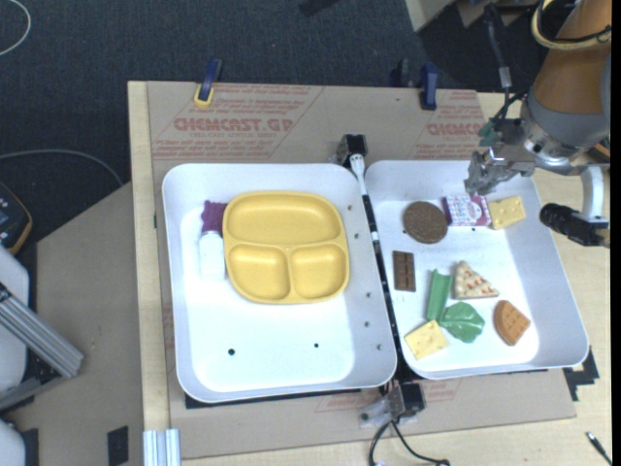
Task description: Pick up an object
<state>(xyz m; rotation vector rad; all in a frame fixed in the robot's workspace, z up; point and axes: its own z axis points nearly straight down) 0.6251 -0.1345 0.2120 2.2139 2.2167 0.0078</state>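
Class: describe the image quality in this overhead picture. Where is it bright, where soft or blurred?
Camera view: even overhead light, the left white bin close to washed out; faint shadows beside the yellow tray; the gripper and the small food items look soft; the dark floor holds little detail.

Yellow tray (285, 245) looked smooth glossy plastic; white bins (281, 367) matt plastic; bench board (155, 134) raw matt cardboard-like.

Yellow divided tray (286, 246) in left bin (184, 289) (purple item (212, 216) beside it)
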